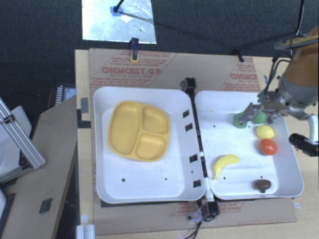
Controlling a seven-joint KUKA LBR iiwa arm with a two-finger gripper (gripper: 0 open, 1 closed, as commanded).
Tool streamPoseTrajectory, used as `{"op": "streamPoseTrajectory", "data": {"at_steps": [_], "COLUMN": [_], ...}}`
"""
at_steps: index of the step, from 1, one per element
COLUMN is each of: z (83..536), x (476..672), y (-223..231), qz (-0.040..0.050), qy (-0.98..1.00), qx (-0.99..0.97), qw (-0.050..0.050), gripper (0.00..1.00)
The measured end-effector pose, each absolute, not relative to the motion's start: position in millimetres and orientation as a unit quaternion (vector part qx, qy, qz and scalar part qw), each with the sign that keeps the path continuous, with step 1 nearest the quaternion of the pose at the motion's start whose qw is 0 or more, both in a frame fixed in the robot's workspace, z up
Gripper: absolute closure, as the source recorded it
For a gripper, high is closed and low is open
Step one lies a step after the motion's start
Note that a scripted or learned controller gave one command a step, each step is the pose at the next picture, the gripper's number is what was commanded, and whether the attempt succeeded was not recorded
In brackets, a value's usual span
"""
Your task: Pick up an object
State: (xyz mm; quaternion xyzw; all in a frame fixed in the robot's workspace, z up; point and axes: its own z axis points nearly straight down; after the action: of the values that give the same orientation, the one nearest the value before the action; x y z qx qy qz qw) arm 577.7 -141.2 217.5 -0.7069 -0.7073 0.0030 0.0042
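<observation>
Camera view: jaws, at the right bin's twelve o'clock, reach the green object; their state I cannot tell.

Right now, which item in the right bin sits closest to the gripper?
The green object, right at the gripper near the bin's far side. The lemon, tomato, banana and brown piece all lie nearer the camera.

Hidden and cut-off parts

Green object partly covered by the gripper, shape unclear; finger gap too blurred to judge. Arm cropped at the right edge.
</observation>
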Motion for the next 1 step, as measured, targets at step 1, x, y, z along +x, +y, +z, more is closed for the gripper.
{"op": "streamPoseTrajectory", "data": {"at_steps": [1], "z": [223.8], "x": [580.2], "y": [-141.0], "qz": [-0.0004], "qy": [-0.708], "qx": [-0.706], "qw": [0.000], "gripper": [0.00]}}
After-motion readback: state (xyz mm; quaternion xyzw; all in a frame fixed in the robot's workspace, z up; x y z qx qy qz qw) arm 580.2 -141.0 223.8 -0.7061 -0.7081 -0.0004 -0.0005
